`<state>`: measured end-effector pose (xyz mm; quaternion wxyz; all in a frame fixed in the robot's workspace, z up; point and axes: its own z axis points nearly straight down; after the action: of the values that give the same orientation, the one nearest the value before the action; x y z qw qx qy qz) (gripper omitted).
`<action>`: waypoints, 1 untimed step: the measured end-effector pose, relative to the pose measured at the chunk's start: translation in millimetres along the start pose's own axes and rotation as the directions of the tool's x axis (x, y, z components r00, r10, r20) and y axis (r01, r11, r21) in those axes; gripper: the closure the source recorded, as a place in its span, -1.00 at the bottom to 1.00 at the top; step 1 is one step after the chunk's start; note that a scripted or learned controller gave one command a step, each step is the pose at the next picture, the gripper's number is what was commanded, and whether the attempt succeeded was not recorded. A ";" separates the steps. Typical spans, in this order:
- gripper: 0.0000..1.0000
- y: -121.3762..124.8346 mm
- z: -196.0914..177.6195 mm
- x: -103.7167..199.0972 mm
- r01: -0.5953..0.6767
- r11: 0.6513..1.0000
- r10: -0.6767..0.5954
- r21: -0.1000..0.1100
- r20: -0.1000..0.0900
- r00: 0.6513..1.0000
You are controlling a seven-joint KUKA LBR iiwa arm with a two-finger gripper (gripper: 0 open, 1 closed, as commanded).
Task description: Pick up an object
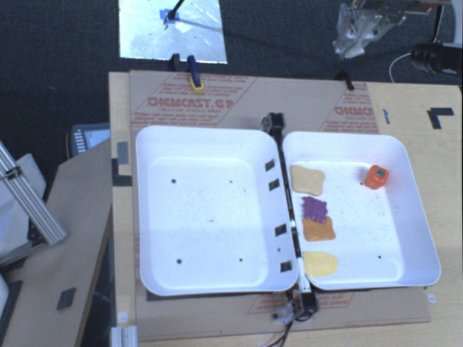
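Logging the layout left to right. I am seeing the left bin [202, 215] lying bare of objects, so it is offering nothing to grasp. The divider [286, 208], with its dark clips, is running between the two bins and holding them side by side.

All candidates are sitting in the right bin [405, 223]. Four are bunching along its left wall: a tan bread-like piece [307, 180] at the top, a purple piece [315, 207] overlapping an orange slab [319, 229] below it, then a pale yellow piece [320, 264] near the front. Their closeness to the wall is likely leaving little finger room. The small orange-red object [375, 176] is standing apart near the back wall, so I am judging it the easiest target.

The gripper [356, 31] is hanging high, beyond the back of the bench, above and behind the right bin; nothing is showing below it, and I cannot tell how far its jaws are parted. Descent is not yet begun.
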<state>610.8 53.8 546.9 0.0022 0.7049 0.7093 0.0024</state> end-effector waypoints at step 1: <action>1.00 0.7 12.7 84.5 0.006 1.000 -0.006 0.005 -0.003 1.000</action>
<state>611.1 138.3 534.2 -0.0004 0.7026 0.7115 0.0016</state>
